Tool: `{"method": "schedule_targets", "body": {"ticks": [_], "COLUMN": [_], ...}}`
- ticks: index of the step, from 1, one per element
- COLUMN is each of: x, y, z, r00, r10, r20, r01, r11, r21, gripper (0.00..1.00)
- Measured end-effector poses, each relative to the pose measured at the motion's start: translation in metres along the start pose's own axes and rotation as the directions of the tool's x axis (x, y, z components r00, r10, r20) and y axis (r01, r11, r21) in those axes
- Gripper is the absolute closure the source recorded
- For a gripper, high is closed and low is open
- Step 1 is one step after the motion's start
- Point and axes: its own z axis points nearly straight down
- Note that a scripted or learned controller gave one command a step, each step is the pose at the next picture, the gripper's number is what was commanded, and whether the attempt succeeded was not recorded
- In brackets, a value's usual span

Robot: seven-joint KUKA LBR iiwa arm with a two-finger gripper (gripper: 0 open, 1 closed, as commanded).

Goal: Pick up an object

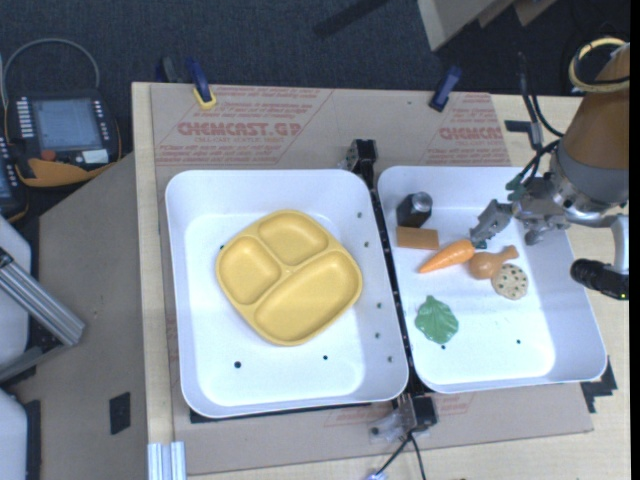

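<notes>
the pincer hangs over the upper right part of the right bin, at the end of the grey arm that comes in from the right. its two fingers look spread apart, one grey fingertip pointing down-left just above the leafy end of the orange carrot; nothing sits between the fingers, and whether that tip touches the carrot cannot be told.

just below the pincer lie a tan drumstick-shaped piece and, touching it, a speckled cookie. the carrot lies tilted, its point toward the lower left. left of it rests a brown block, and above that a dark cylinder with a shiny top. a green leafy piece lies apart, nearer the front of the bin.

the left bin holds a yellow divided plate with three compartments, set at a slant near its middle.

both bins sit on the bench, which is covered with brown board printed in red: "chemcast gp" behind the left bin, and a partial "chemca" behind the right one. blue clamps grip the far edge of the board. off to the left is a handheld control pendant with a screen.
</notes>
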Motion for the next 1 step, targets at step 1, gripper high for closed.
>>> {"method": "schedule_targets", "body": {"ticks": [1], "x": [0.0004], "y": [0.0026], "z": [-0.0063], "r00": [1.0], "r10": [-0.003], "r20": [0.002], "r01": [0.003], "r11": [1.0], "r21": [-0.011], "gripper": [0.0]}}
